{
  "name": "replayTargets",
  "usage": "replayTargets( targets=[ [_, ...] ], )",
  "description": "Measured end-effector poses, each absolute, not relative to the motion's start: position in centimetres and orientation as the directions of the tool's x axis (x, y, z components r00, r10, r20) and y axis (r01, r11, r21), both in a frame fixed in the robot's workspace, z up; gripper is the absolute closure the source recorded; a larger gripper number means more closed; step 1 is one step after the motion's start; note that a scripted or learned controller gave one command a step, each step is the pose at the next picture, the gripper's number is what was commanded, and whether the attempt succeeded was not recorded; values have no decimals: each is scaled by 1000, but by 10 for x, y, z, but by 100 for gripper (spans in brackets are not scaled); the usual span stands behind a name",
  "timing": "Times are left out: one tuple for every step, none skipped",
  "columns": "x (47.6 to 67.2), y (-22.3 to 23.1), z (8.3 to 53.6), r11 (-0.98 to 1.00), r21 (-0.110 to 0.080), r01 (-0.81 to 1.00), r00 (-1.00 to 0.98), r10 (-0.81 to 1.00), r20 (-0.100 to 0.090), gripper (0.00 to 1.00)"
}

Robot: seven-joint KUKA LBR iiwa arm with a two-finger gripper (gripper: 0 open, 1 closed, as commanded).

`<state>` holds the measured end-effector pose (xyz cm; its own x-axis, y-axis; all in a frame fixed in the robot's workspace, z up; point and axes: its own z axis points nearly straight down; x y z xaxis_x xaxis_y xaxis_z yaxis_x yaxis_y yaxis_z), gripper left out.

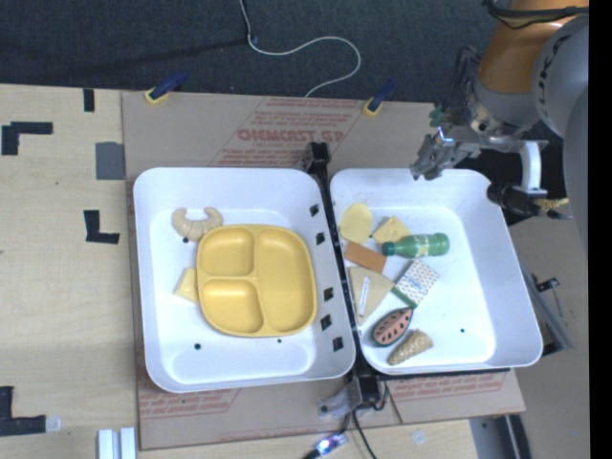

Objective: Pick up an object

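Green bottle (417,247), a small plastic-looking toy with a pale cap end, lies on its side in the right bin (478,304), down the picture from the gripper (430,161) and slightly toward the left. Its long axis runs nearly level across the picture, so a grasp would likely need the jaws set across that axis. The gripper hangs above the far rim of that bin, well apart from the bottle and touching nothing. Whether its jaws are open or closed cannot be told at this size; nothing is visible between them.

Near the bottle, further from the jaws and leftward, sits a clutter of toy food: a pale yellow rounded slice (357,222), a yellow wedge (390,230) just beside the bottle's left end, a thin orange-brown slab (364,255), a cream triangular piece (371,295), a white packet with a dotted pattern (417,281), a reddish oval piece (392,326) and a textured cone (409,346). All look rigid and smooth apart from the cone.

Across the divide, in the left bin (163,256), lie a yellow divided plate (256,279), a tan curved pastry shape (195,223) and a yellow wedge-like piece (185,284) half tucked under the plate.

The bottle, being round, may roll if nudged.
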<state>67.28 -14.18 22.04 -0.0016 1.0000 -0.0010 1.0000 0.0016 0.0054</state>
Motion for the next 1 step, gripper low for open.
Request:
replayTargets(
  targets=[
    [673, -141, 225, 1, 0, 1000, -1, 1000, 0, 100]
  ],
)
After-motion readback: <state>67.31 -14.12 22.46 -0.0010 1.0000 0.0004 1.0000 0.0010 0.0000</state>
